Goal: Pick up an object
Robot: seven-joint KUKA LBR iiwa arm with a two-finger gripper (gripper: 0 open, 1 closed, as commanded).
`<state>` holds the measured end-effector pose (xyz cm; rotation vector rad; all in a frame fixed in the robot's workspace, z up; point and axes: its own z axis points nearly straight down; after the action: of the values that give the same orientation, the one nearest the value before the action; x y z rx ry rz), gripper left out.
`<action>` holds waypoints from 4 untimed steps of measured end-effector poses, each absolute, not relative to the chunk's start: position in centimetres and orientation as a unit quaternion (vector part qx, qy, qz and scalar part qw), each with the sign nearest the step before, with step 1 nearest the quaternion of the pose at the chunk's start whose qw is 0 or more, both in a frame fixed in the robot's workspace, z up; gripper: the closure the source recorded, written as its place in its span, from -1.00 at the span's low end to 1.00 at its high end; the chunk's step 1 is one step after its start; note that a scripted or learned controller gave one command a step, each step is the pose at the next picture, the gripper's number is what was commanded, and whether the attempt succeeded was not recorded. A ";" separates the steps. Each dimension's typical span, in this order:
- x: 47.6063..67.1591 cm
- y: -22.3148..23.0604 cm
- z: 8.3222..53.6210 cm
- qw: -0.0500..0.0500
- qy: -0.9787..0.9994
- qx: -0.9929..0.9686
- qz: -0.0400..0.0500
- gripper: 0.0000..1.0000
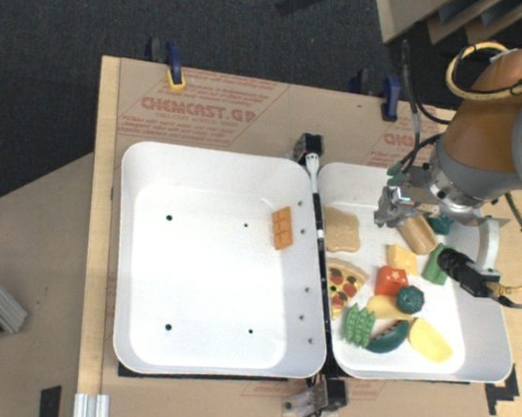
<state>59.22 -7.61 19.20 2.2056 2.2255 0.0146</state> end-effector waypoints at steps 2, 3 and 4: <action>65.6 -18.6 26.5 0.011 0.707 0.707 0.005 1.00; 60.3 -16.6 19.7 -0.004 0.707 0.708 -0.002 1.00; 62.7 -18.9 14.9 0.000 0.707 0.707 -0.001 1.00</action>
<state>62.72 -18.89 14.91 2.2224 2.2204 -0.0030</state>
